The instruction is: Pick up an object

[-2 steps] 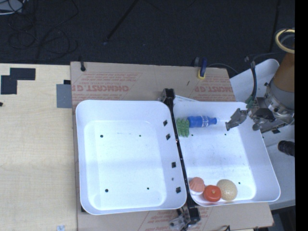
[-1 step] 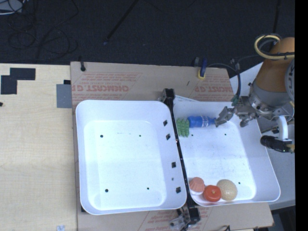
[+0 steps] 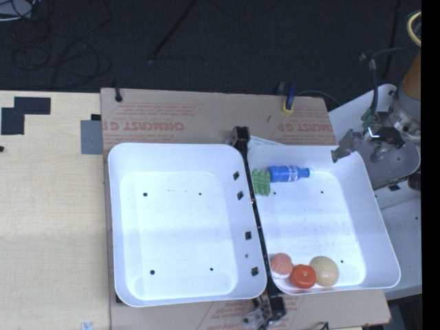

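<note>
1. While nothing has yet been lifted, the left bin (image 3: pixel 179 218) and the right bin (image 3: pixel 344 212) lie side by side.
2. Arm (image 3: pixel 412 81) and gripper (image 3: pixel 357 139) hang over the right bin's far right corner; whether the fingers are spread or pressed together cannot be told.
3. Blue bottle (image 3: pixel 289 174) lies near the far wall, touching a green piece (image 3: pixel 261 182).
4. Pink ball (image 3: pixel 280 263), red ball (image 3: pixel 303 276) and tan ball (image 3: pixel 324 270) cluster at the near wall; the whole pick remains.

Right bin (image 3: pixel 364 205): middle floor open. Obstacles: blue bottle (image 3: pixel 289 174) and green brush (image 3: pixel 261 182) along far wall; pink ball (image 3: pixel 280 263), red ball (image 3: pixel 303 276), tan ball (image 3: pixel 324 271) clustered at near wall.
</note>
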Motion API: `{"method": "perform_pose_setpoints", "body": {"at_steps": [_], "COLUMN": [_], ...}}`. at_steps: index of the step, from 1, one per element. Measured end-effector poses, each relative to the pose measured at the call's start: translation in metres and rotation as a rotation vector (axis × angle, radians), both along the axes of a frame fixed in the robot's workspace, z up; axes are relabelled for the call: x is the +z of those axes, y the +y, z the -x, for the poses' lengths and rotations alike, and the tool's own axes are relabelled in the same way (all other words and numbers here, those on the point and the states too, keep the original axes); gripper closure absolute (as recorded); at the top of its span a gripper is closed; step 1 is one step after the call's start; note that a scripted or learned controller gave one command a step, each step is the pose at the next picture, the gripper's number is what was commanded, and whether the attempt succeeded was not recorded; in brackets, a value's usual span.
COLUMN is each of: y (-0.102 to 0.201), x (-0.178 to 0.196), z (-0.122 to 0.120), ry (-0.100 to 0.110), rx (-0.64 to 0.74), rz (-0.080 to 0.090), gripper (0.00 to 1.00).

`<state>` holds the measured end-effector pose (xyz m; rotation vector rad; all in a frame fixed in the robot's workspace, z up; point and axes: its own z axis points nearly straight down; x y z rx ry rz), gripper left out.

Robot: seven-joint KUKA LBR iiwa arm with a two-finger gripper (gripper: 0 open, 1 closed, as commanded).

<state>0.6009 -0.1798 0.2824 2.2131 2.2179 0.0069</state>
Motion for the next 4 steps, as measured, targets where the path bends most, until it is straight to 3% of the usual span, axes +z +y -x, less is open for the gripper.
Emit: {"method": "perform_pose_setpoints", "body": {"at_steps": [1,2,3,4], "y": [-0.035,-0.029,-0.034,-0.025], "x": [-0.026,-0.064,-0.025,-0.054], "z": [-0.003,-0.013,-0.012,-0.021], "ry": [0.01,0.014,0.007,0.012], "rx": [-0.003,-0.001,-0.001,-0.001], "rz": [-0.001,-0.004,-0.002,-0.003], "gripper": [0.0,0.0,0.0,0.0]}}
